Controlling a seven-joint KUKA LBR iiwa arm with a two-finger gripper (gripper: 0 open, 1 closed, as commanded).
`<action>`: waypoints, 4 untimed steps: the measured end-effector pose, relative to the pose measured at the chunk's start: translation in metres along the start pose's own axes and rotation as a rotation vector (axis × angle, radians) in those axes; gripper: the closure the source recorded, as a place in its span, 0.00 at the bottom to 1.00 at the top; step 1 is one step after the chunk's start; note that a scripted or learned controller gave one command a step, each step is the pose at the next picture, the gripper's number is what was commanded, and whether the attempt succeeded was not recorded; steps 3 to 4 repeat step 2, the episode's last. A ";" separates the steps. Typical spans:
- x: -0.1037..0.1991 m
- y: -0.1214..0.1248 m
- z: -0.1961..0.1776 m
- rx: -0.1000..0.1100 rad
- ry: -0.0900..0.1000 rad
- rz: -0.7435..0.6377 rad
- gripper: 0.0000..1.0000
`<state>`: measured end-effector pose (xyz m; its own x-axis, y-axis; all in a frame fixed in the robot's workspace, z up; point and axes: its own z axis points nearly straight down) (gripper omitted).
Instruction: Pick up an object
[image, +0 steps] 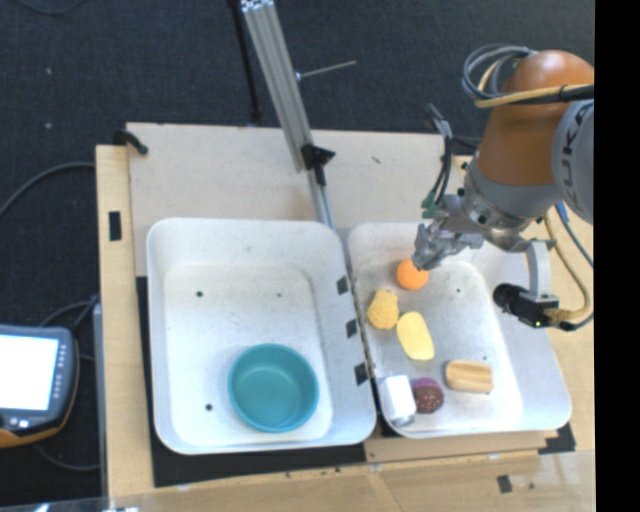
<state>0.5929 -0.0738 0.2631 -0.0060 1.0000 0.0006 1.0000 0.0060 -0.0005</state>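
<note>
1. Two white bins sit side by side: the left bin takes nine o'clock, the right bin three o'clock.
2. The arm reaches in from two o'clock over the right bin.
3. A teal bowl sits in the left bin, toward seven o'clock.
4. The gripper hangs right over the orange ball; how wide it stands, I cannot tell.
5. At six o'clock from the ball: a yellow lumpy piece, a yellow oval, a tan block, a white block, a dark red ball.
</note>
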 end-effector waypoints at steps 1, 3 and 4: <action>0.056 -0.007 -0.001 -0.001 0.001 -0.002 1.00; 0.104 -0.032 -0.004 -0.001 0.001 -0.002 1.00; 0.104 -0.032 -0.004 -0.001 0.001 -0.002 1.00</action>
